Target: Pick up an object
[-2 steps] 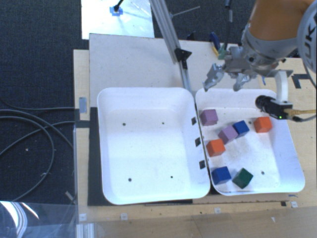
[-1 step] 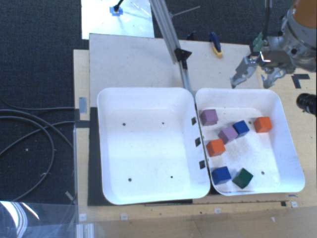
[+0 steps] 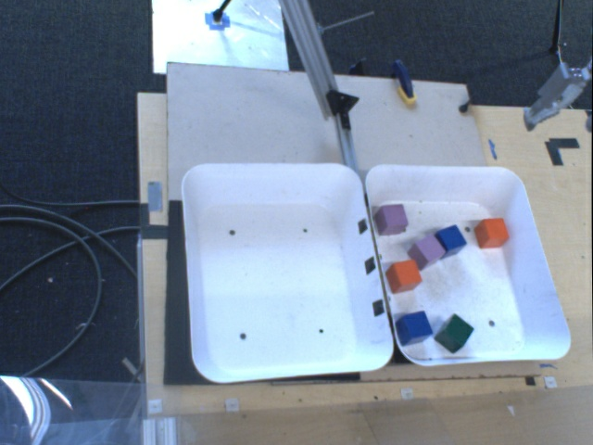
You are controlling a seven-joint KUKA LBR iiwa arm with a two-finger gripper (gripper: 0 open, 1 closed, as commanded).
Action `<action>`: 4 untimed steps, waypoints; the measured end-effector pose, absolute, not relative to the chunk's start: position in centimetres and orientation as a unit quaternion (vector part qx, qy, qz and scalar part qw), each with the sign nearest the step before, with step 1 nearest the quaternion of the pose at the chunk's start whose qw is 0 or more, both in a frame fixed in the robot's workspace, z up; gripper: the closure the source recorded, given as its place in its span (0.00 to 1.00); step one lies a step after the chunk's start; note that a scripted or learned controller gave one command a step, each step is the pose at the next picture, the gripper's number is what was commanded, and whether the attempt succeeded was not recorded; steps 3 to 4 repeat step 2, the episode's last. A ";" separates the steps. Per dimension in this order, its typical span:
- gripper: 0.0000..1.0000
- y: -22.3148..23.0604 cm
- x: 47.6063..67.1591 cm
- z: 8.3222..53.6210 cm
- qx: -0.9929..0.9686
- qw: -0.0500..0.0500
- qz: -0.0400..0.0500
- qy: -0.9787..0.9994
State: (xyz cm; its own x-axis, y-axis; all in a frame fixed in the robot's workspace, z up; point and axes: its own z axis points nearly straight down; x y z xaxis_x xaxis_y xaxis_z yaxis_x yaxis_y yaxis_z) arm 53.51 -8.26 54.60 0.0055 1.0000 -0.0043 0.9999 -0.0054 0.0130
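The tool (image 3: 559,91) hangs past the right bin's (image 3: 528,202) far corner, touching nothing; its opening is unclear.

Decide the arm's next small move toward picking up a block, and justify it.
Probably swing the gripper down and left over the right bin, toward the orange block. The gripper is outside the bins, and that block stands apart from the others, nearest it.
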 end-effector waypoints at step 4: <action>0.00 -19.4 57.9 54.1 0.708 0.003 0.000 0.706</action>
